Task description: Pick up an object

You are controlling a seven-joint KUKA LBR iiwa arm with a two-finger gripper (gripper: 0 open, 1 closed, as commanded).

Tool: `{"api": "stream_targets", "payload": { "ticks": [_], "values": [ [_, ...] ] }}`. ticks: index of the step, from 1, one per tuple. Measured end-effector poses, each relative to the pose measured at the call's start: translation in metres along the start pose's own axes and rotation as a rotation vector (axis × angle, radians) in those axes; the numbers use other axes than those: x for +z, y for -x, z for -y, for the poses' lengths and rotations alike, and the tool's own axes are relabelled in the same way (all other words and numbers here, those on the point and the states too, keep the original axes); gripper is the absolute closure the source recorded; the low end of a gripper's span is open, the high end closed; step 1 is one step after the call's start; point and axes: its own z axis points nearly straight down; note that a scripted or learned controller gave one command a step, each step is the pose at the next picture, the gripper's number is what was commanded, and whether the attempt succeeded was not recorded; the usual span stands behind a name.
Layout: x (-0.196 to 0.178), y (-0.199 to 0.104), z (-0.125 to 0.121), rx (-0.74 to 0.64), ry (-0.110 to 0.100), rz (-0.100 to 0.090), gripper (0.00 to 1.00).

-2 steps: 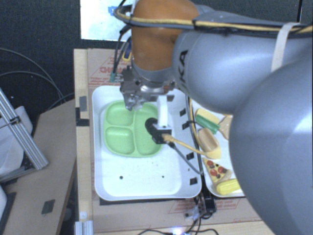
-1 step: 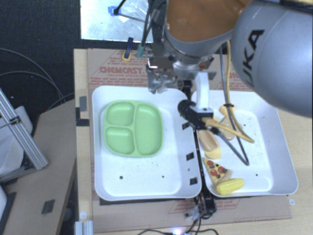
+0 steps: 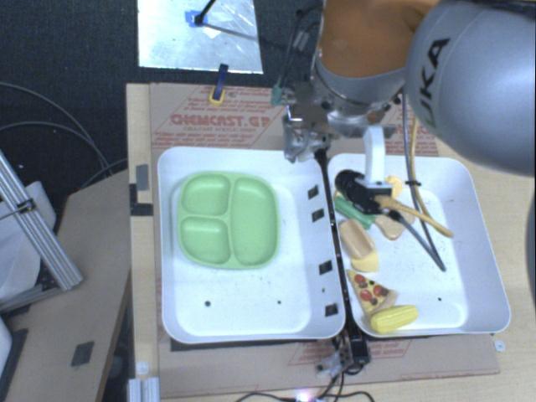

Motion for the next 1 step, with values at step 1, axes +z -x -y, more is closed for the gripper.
{"api": "stream_targets", "payload": {
  "ticks": [1],
  "values": [
    [0.0269, -0.0604, 0.0491, -0.015, -0.002, -0.004, 1.00]
  ]
}}
